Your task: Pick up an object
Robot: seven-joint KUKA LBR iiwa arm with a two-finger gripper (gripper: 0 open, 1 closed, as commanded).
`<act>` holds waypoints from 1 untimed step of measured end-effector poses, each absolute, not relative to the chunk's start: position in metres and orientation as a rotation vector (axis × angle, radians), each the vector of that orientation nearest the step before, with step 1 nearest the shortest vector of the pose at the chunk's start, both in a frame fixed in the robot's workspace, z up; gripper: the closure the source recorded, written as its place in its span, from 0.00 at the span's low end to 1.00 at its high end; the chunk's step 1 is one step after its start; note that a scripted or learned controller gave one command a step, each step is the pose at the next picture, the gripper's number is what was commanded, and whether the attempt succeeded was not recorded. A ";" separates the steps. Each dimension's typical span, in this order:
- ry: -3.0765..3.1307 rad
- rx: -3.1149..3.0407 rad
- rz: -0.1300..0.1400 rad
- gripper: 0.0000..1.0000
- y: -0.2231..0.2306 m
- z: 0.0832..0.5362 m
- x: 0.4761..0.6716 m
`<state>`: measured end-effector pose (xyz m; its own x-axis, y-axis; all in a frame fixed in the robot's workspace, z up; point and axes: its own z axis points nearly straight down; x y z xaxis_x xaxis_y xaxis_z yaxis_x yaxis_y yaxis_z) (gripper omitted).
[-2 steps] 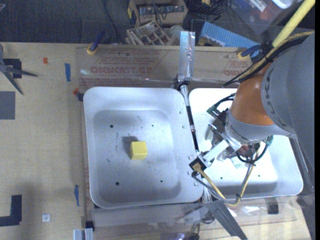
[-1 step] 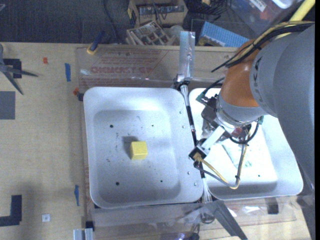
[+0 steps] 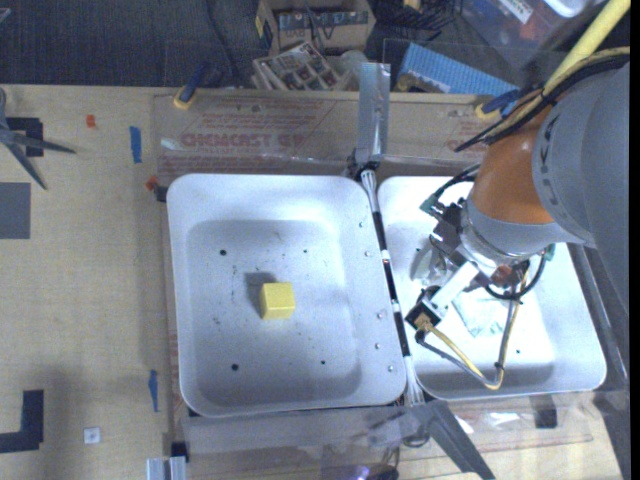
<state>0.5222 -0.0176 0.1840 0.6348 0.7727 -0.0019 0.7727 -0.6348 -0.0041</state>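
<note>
A small yellow cube (image 3: pixel 278 300) lies near the middle of the left white bin (image 3: pixel 200 218), by itself. My gripper (image 3: pixel 436 272) hangs low over the left part of the right white bin (image 3: pixel 580 368), below the orange band of the arm. The wrist and its cabling cover most of it. A pale, whitish object (image 3: pixel 478 315) lies on the right bin's floor just right of the gripper; its shape is hard to make out. The gripper is well apart from the cube, across the wall between the bins.
The grey arm (image 3: pixel 590 148) fills the upper right above the right bin. A yellow cable loop (image 3: pixel 470 360) dangles from the wrist toward that bin's front. A metal divider post (image 3: pixel 372 118) stands behind the bins. Cardboard and clutter lie beyond the bench.
</note>
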 end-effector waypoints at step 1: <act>-1.254 -2.880 0.002 1.00 -0.032 0.331 0.612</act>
<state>0.6122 -0.0321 0.3314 0.6814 0.7319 -0.0011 0.7319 -0.6814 -0.0009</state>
